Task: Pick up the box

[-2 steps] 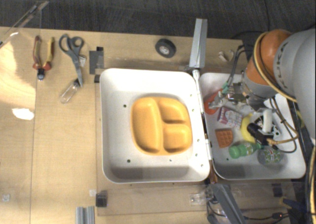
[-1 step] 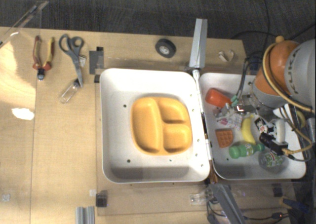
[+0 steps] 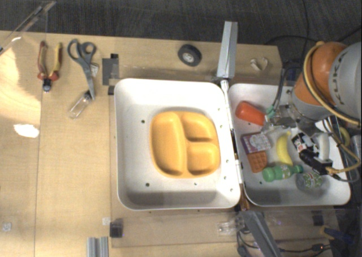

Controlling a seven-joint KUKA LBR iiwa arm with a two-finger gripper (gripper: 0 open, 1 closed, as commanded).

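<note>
- Along the bench's back-left edge lie the pliers [image 3: 47, 64] and the scissors [image 3: 85, 63], well away from both bins; I take them for tools left out of the working area, not part of the job.
- Further along the back edge sits a roll of tape [image 3: 189, 54], just behind the left bin [image 3: 127, 137].
- The left bin holds one thing, a yellow divided tray [image 3: 184, 142], lying about in the middle of the bin's floor.
- The right bin [image 3: 339, 196] is crowded: an orange-red object [image 3: 249, 112] near its back-left corner, a banana [image 3: 283, 149] near the middle, a green bottle [image 3: 281, 172] toward the front edge, and a crumpled clear wrapper [image 3: 310, 180] beside the bottle.
- The box [image 3: 255, 141], small and purple, lies against the right bin's left wall, with an orange waffle-like piece [image 3: 257, 162] touching its front side; that neighbour could crowd a grasp, I'd judge.
- The arm [image 3: 334, 80] hangs over the right bin's back-right corner, and the gripper [image 3: 277, 119] reaches down between the orange-red object and the banana, just behind the box; nothing sits between its fingers that I can see, and I cannot tell if it is released or clenched.
</note>
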